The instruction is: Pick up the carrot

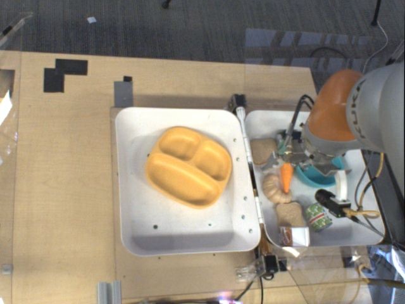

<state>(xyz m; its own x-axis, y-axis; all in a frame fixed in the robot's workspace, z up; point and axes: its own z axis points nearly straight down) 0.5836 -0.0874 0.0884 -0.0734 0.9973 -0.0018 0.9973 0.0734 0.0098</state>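
Two shallow white bins sit side by side on your wooden bench (63,189), and the grey arm (380,109) with its orange band (334,106) leans in over the right bin (373,236). The wrist hangs low above that bin's middle, and the gripper (295,159) points down at the clutter. Whether its pincer is spread or pressed together cannot be told from this angle, since the wrist hides most of it. The carrot (286,177) lies in the right bin just below the gripper, its thick end up against the metal and its tip aimed toward the bin's near wall. You cannot tell whether anything grips it.

Around the carrot: a pale knobbly piece (272,186) touches its left side, a teal dish (316,173) lies just to its right, a tan block (291,215) sits below it, and a green can (318,216) rests beside that block. The can's label and a small red-and-white packet (295,236) below the block carry print too small to read. In the left bin (126,170), well apart from the carrot, rests a yellow divided tray (188,165).
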